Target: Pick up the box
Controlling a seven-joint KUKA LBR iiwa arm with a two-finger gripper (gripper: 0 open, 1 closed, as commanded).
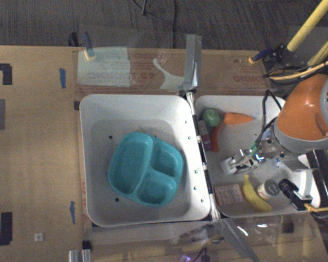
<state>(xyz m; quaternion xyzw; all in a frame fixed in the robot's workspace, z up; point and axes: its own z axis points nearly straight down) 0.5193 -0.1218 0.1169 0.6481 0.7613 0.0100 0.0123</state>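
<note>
As it reaches in from the right, the arm sets its gripper, grip unreadable, above the box.

Teal divided plate looks smooth matt plastic; white bins glossy plastic.
</note>
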